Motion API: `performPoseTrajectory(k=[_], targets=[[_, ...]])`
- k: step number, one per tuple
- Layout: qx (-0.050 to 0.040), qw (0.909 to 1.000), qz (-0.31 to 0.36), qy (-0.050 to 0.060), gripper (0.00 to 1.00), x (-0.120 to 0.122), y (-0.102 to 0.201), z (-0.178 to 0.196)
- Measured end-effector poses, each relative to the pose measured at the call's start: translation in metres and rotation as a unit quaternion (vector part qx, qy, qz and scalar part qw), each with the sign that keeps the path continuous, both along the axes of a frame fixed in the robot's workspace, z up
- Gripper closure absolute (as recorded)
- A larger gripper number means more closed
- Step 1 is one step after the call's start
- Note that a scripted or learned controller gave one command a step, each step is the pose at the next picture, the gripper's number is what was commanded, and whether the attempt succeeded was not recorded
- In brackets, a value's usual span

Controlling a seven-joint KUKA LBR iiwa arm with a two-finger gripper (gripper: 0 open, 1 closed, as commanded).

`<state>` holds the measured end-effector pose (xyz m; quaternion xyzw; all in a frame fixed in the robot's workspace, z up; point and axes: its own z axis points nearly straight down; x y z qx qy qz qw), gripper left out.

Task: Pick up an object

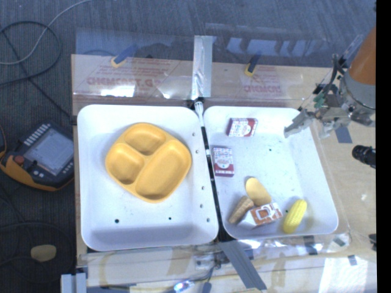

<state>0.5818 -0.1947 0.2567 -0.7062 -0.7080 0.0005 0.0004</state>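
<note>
The right bin (317, 182) holds several small things. A red and white packet (241, 127) lies at its back and a dark red box (222, 161) against its left wall. Near the front lie a yellow oval piece (258, 191), a brown bread-like roll (241, 209), a small orange and white carton (266, 213) and a yellow corn cob (295, 215). My gripper (317, 127) hangs over the bin's back right rim, apart from all of them. It is open, with nothing between its spread fingers (294, 127).
The left bin (98, 224) holds a yellow divided plate (148, 161). A clear shield (201, 72) stands along the back of both bins. A teach pendant (43, 157) and cables lie on the floor at left.
</note>
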Motion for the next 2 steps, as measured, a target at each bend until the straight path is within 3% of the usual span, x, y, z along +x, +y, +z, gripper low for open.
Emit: performPoseTrajectory(k=[1,2], targets=[[0.0003,0.9989,0.047,0.001,0.00,-0.017,0.034,-0.110],[-0.0029,0.9983,0.058,-0.007,0.00,-0.042,0.059,-0.166]])
